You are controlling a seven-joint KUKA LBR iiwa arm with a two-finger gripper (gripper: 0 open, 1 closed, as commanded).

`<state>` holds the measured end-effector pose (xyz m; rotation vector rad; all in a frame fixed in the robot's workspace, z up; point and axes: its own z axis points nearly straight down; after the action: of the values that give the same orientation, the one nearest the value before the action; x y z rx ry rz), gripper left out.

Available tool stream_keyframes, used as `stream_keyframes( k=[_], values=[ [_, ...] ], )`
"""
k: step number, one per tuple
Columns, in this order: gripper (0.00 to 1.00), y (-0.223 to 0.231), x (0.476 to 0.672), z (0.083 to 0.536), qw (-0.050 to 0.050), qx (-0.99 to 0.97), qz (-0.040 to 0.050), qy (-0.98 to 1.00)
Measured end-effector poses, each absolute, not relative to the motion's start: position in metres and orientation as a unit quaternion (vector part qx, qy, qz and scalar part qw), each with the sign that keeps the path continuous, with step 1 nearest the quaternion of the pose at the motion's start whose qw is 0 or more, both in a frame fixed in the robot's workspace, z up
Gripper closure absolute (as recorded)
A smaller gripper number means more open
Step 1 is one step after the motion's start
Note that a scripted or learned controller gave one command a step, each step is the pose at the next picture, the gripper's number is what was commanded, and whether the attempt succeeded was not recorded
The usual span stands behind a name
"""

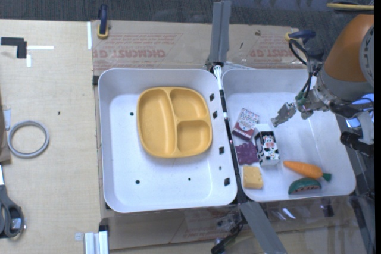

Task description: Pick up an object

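Objects you can choose from lie in the right bin (333, 187), six in all: one carrot (303, 169), one watermelon slice (304, 186), one cheese wedge (253, 177), one milk carton (268, 147), one grape bunch (246, 153), one snack packet (246, 123). Over them hangs the gripper (284, 115); whether its jaws are apart, you cannot tell. One yellow plate (174, 122) sits in the left bin (119, 175).

Two white bins (113, 146) — smooth plastic with a soft sheen. In the left one, a matt yellow plastic divided plate (174, 122). The bench (53, 187) looks like pale wood, the cardboard sheet (155, 44) behind is dull brown — the tape roll (27, 138) grey and slightly glossy.
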<state>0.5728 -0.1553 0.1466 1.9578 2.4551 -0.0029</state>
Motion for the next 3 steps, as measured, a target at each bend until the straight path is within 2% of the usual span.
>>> stream_keyframes(
  k=[1, 2, 3],
  values=[
    [0.00, -0.131, 0.549, 0.145, -0.001, 0.784, -0.0023, 0.621],
    [0.00, -0.114, 0.560, 0.135, -0.001, 0.778, -0.0023, 0.628],
    [0.00, -0.105, 0.544, 0.091, 0.000, 0.755, -0.0013, 0.655]
  ],
)
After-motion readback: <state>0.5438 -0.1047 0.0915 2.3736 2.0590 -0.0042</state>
